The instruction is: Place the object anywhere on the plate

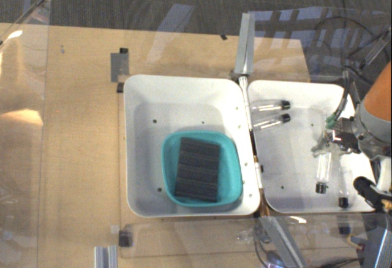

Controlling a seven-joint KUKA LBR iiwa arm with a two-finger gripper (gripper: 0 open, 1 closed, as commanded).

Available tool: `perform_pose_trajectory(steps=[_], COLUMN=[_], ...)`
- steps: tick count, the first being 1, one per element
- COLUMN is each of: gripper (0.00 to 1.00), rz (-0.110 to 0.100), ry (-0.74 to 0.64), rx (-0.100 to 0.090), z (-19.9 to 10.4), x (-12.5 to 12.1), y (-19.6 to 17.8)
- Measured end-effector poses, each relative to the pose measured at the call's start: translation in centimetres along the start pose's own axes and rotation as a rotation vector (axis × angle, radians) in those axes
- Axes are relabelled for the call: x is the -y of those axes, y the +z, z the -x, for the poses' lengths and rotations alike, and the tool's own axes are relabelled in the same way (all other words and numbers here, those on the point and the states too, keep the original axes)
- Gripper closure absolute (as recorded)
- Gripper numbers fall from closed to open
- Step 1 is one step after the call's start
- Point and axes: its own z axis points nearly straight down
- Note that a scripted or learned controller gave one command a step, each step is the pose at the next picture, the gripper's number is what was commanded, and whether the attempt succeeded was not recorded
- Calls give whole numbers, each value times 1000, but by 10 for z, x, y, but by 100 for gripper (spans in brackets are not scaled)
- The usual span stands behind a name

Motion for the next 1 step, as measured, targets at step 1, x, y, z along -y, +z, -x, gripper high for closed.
perform_pose_trajectory(steps=[1], gripper=[100], rz=[1], ry=[-5], rx=[-1], z=[-66], x=[14], y=[-45])
